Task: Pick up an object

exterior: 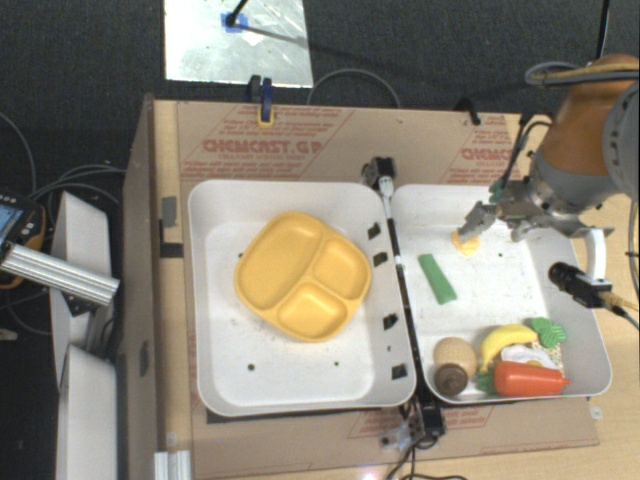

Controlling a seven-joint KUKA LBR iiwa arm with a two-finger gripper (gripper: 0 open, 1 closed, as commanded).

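Observation:
My gripper [502,224] hangs over the back part of the right bin [580,308], under the grey arm with its orange band [585,133]. Its two fingers stand apart, open, with nothing between them. A small yellow piece [467,241] lies on the bin floor just below and left of the left fingertip [478,220]; I cannot tell if they touch. A flat green block [437,277] lies further forward. In the front right corner sit a banana [505,340], an orange-red carrot [527,378], a green leafy toy [549,330] and a wooden cylinder [452,362].
The left bin [215,288] holds a yellow divided plate [302,276]. A black divider with clips [393,268] runs between the bins. A black part on a white bracket [578,283] sticks in over the right bin's right side. Cables lie behind the bench.

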